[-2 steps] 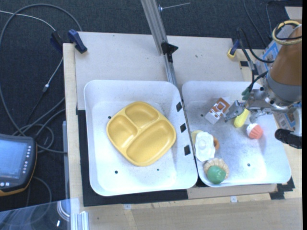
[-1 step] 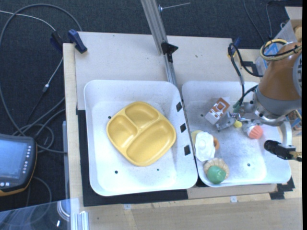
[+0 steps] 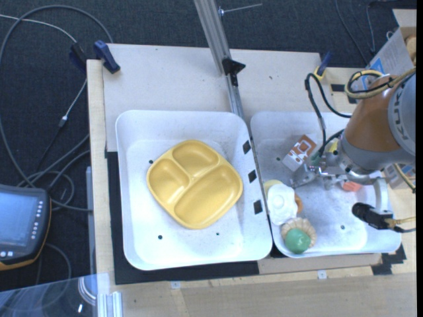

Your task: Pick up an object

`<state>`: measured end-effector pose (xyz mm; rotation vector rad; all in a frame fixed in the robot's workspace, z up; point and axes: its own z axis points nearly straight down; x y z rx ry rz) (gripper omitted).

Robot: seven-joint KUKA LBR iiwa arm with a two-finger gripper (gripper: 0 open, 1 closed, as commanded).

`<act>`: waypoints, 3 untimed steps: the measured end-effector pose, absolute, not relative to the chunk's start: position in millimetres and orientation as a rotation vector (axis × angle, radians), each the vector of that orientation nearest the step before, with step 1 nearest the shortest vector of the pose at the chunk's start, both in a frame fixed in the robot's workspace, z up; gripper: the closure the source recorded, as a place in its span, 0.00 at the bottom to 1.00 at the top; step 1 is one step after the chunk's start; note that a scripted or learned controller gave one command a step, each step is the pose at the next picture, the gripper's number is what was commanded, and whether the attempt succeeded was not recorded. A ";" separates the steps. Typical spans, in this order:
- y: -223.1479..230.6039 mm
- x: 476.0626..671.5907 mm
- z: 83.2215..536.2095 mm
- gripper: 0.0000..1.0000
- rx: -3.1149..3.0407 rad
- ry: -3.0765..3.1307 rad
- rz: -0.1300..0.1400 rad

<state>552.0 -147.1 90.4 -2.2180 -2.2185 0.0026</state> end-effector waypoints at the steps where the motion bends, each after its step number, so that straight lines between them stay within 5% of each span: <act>1: -147.0 553.5 103.8 1.00 -2.221 -2.222 -0.003; 3: -141.8 571.7 214.5 1.00 -2.223 -2.228 -0.006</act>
